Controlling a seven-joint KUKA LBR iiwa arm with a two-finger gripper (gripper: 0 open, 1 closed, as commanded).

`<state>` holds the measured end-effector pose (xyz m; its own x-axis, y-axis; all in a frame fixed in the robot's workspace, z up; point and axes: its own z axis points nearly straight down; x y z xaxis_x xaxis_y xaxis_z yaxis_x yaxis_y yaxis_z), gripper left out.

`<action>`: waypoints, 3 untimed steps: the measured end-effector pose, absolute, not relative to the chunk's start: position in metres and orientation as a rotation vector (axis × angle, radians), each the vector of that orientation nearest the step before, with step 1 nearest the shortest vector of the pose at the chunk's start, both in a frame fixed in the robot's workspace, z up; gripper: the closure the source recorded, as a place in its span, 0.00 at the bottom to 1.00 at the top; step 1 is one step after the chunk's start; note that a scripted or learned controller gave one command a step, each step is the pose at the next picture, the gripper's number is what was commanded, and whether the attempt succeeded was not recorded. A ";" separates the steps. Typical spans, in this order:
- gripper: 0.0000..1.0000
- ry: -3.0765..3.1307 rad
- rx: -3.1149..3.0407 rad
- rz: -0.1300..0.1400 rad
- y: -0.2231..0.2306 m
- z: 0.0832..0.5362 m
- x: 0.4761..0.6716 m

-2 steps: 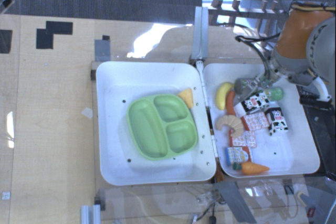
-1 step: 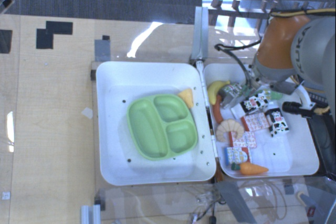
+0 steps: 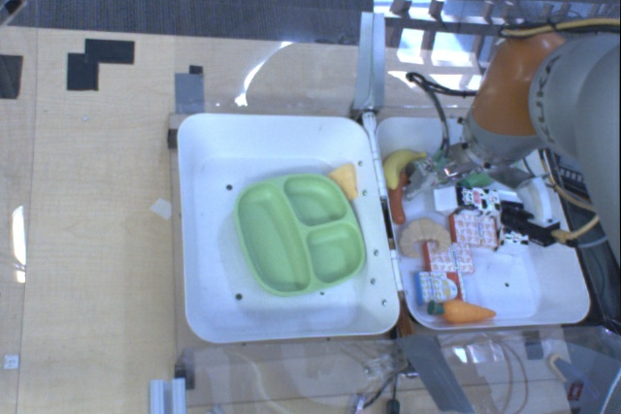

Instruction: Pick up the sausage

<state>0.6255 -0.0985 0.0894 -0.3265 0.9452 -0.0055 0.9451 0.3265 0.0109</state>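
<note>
Sausage (image 3: 396, 206) lies w/ its length along the left wall of the right bin (image 3: 572, 305), just below the banana (image 3: 399, 165) and beside the round cracker (image 3: 424, 234). Gripper (image 3: 439, 168) hangs over that bin's far-left part, near the banana; can't tell its state from here. Carrot (image 3: 466, 311) sits at the bin's near edge. Left bin (image 3: 209, 305) carries a green divided plate (image 3: 300, 233), w/ a yellow wedge (image 3: 343, 178) by its far-right corner.
</note>
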 end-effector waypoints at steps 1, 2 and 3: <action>0.00 2.445 1.954 0.013 -0.092 0.090 0.606; 0.00 2.309 2.112 0.017 -0.087 0.090 0.573; 0.00 1.999 2.420 0.031 -0.168 0.091 0.553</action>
